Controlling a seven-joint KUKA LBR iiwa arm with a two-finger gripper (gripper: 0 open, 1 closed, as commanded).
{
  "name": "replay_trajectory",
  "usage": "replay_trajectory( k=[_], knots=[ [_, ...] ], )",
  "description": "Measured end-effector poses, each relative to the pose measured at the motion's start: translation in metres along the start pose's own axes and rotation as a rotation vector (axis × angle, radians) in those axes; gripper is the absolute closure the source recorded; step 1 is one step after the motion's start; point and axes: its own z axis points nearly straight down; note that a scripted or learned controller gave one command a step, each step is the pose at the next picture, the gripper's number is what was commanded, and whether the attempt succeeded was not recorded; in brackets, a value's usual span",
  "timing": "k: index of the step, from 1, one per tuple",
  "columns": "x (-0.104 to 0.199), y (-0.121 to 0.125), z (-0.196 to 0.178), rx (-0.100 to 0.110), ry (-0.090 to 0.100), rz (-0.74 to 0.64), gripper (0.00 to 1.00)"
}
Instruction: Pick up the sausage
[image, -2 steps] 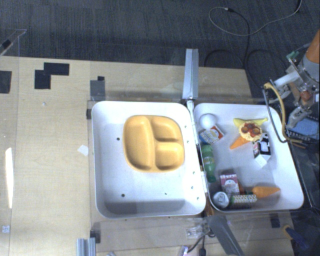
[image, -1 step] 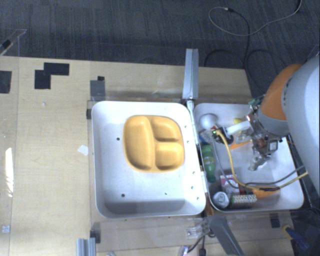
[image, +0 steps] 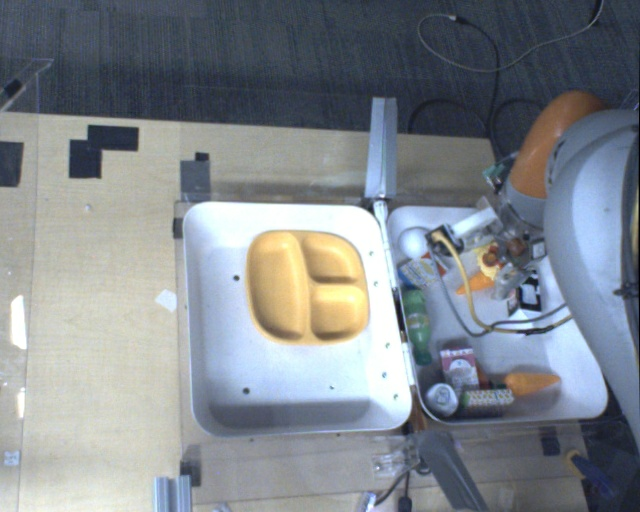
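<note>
Camera view: you have two white bins on the table (image: 100, 330), touching along a shared wall.
Left bin (image: 215, 300): 1 yellow tray (image: 305, 285) with 3 compartments, centred, likely the drop target.
Right bin (image: 580, 395): clutter pushed toward the walls. I count 1 white round item (image: 412, 240), 1 green bottle (image: 416, 325), 1 can (image: 441, 400), 1 small red box (image: 460, 362).
Sausage (image: 532, 381): my best guess is the long orange piece lying flat near the front wall. It's clear of the box, so you could reach it from above.
Second orange bit (image: 478, 283): 1, just beside the gripper; could be the sausage instead, too small to tell.
Gripper (image: 503, 268): low over the back of the right bin, cables looped beneath it.
Grip state: can't tell, and nothing is visibly held.
</note>
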Motion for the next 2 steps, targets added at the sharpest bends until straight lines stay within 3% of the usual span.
replay_trajectory(
  k=[1, 2],
  knots=[
    [0.001, 0.033, -0.004, -0.001, 0.001, 0.085, 0.0],
    [-0.035, -0.027, 0.015, -0.001, 0.005, 0.129, 0.0]
  ],
)
